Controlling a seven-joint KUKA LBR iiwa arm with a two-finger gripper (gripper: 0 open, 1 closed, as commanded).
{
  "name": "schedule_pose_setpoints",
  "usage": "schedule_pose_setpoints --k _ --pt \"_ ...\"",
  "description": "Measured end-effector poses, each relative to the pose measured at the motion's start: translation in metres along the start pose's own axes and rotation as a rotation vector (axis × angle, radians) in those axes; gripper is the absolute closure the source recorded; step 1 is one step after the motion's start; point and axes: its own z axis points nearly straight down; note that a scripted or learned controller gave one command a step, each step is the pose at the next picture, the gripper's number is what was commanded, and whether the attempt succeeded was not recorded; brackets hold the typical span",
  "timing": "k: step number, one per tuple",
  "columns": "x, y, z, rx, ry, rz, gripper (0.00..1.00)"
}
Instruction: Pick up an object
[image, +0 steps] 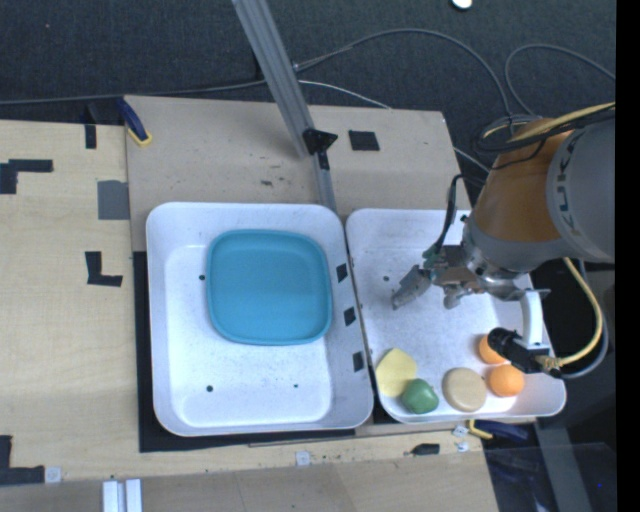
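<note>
Overhead slanted view of a wooden bench (60, 300) with two shallow white bins side by side. The left bin (180, 390) holds a square blue plate (268, 286). The right bin (400, 235) holds a cluster of small items along its near edge: a yellow piece (395, 371), a green piece (420, 397), a beige round piece (464, 389) and an orange ball (506, 380), with another orange item (490, 348) partly hidden just behind it.

A grey arm with an orange band (515, 195) reaches in from the right. Its end effector (425, 283) hangs over the bare middle of the right bin, fingers spread apart with nothing between them, well apart from the cluster.

Judging from this, the pick has not begun. To do it well, the end effector would need to travel toward the near edge, centre over a single item, and descend with the fingers straddling it. The yellow piece looks easiest, having bare floor on its far side; the round ones may roll or crowd the bin wall.
</note>
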Motion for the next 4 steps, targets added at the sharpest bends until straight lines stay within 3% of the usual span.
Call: schedule_pose_setpoints --k 1,2,3,4 --pt "0.000 -0.001 0.064 0.001 0.000 0.001 0.00" --pt "0.000 0.000 0.089 -0.006 -0.001 0.001 0.00" --pt "-0.001 0.000 0.077 -0.009 -0.003 0.001 1.00" --pt "0.000 0.010 0.021 -0.009 -0.001 0.000 1.00"
